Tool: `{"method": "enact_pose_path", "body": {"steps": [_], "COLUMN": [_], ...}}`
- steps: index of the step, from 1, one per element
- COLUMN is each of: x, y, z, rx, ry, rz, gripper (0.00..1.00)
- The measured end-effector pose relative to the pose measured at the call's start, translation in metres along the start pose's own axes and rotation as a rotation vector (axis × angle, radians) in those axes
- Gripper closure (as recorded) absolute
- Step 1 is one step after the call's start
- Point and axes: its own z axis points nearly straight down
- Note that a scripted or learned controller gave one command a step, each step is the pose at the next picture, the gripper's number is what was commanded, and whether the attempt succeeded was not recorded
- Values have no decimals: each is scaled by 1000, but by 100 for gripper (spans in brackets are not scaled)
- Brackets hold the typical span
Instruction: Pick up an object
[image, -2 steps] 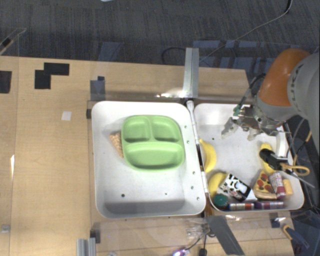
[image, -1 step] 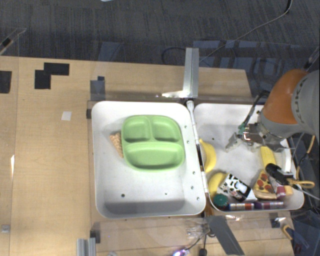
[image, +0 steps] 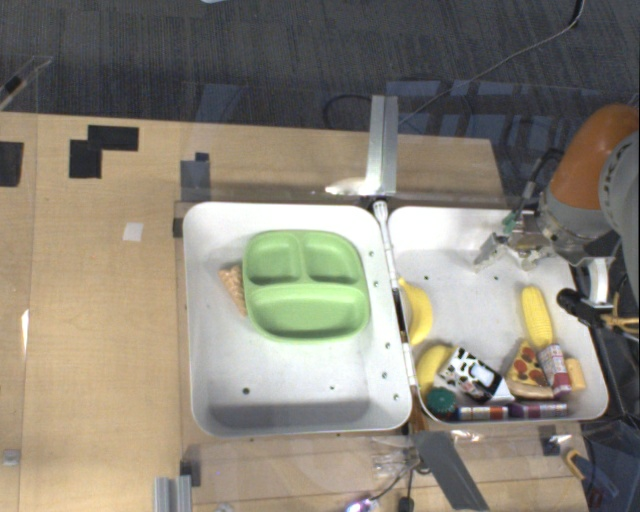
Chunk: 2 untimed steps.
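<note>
One plate (image: 303, 284), two bananas (image: 419, 311) (right bin (image: 455, 235)).

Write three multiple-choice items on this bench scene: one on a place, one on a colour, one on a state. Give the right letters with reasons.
1. Where does the divided plate lie?
A. in the left bin
B. in the right bin
C. on the bare bench

2. What colour is that plate?
A. red
B. green
C. blue

3. How does the corn cob stand to the gripper?
A. clamped in it
B. hanging from it
C. lying on the bin floor, apart from it

Answers: 1 A, the plate sits in the left bin. 2 B, it is plainly light green. 3 C, the cob lies in the right bin below the gripper, with white floor between them.
</note>
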Motion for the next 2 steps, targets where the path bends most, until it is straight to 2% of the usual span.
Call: {"method": "enact_pose_path", "body": {"steps": [1, 2], "x": [-5, -4], "y": [-70, -67], "z": [-3, -12], "rx": [-2, -6], "ry": [1, 4], "rz": [-151, -149], "gripper": [0, 100]}}
